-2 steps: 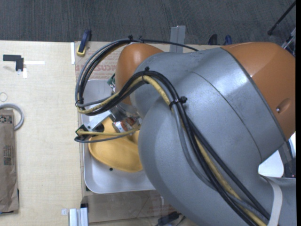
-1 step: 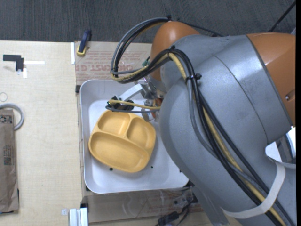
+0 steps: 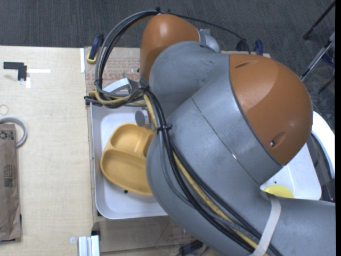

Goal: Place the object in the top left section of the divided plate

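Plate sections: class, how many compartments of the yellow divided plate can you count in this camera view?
2: one upper compartment and one larger lower compartment of the divided plate in the left bin. The grey arm covers the plate's right side, so more may be hidden.

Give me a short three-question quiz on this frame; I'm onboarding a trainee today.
1. True or false: the divided plate lies in the left bin.
2. What colour is the plate? A) blue B) yellow-tan C) green
3. Fill in: the arm covers the plate's ____ side.

Key: 1 true; 2 B; 3 right.
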`<state>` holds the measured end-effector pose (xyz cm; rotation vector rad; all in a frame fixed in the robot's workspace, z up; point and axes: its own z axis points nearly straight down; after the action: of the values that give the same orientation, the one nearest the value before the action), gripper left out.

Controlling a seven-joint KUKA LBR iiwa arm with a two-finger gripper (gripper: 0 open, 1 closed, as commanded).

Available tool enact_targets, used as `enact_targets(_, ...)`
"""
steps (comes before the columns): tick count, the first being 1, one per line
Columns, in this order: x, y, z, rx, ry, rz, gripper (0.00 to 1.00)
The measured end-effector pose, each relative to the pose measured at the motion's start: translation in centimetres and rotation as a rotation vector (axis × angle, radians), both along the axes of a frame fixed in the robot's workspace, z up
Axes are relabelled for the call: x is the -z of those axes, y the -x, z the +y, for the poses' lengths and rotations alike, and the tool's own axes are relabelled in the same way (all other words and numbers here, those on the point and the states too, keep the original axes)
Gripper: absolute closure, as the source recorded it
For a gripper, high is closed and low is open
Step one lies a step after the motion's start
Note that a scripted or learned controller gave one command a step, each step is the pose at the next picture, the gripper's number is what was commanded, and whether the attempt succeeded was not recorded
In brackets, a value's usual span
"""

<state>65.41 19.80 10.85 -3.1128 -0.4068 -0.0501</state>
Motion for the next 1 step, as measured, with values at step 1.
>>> enact_targets(1,0.34,-0.58,2.47,0.066,0.004,0.005,1.0)
